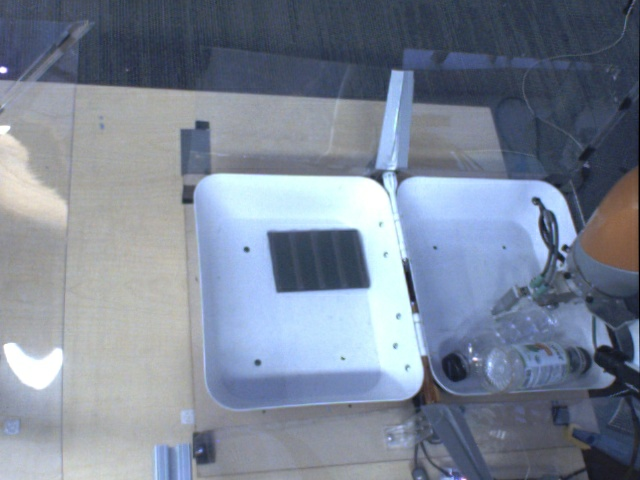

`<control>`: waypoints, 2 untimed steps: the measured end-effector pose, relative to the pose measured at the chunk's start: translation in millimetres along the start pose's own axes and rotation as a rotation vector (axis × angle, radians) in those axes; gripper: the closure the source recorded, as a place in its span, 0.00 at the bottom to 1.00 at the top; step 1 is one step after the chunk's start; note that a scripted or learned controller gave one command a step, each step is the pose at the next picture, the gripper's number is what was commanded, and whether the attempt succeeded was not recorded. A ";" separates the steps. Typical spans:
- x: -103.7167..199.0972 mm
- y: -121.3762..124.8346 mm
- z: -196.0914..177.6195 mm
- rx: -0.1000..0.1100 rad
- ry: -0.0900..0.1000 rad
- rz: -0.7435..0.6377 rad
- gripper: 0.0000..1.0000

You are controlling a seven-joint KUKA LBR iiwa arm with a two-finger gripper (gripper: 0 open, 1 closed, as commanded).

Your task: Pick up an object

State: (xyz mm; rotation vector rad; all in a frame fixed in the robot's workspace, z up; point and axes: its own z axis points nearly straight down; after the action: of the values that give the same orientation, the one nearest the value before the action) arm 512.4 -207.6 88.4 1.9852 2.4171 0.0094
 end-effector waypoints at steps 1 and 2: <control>-1.4 4.6 -10.6 -0.008 -0.004 0.000 1.00; -1.5 4.5 -10.5 -0.008 -0.004 0.000 0.00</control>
State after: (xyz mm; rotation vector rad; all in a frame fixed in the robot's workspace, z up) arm 516.9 -208.1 98.9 1.9794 2.4108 0.0151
